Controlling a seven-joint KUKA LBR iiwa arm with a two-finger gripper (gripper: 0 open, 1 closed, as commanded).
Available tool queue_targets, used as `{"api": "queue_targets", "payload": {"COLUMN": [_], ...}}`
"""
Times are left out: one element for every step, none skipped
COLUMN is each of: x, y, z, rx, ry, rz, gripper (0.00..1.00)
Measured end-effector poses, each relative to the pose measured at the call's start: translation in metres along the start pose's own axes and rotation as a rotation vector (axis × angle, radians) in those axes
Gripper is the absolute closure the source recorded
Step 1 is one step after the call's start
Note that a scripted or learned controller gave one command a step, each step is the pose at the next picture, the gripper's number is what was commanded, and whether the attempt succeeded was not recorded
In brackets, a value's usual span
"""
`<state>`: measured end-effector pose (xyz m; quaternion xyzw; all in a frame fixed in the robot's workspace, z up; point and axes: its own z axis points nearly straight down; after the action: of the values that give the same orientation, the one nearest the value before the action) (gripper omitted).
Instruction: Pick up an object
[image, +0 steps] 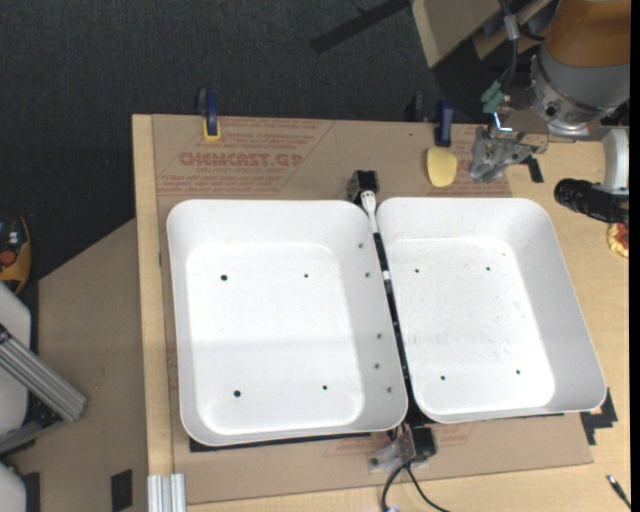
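Two bins sit side by side on the bench (250, 160), the left bin (190, 300) touching the right bin (560, 300). The gripper (492, 160) hangs beyond the right bin's far edge.

Camera: one, fixed above my bench (300, 150), looking down at a slant.
Range: far enough to frame both white bins (280, 320) whole (side by side).
My arm (585, 60): enters from upper right.

Red print on the brown board (250, 150) behind the left bin (200, 225) reads "CHEMCAST G.P", or close to that, since the last letters blur. Smaller red lines run above and below it on the same board, too faint to make out.
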<state>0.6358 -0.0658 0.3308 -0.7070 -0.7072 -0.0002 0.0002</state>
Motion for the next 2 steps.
{"api": "queue_targets", "payload": {"x": [0.099,0.165], "y": [0.011,0.027], "z": [0.103,-0.013], "rx": [0.01,-0.015], "ry": [0.003,0.002], "rz": [-0.008,-0.008], "gripper": [1.0,1.0]}}
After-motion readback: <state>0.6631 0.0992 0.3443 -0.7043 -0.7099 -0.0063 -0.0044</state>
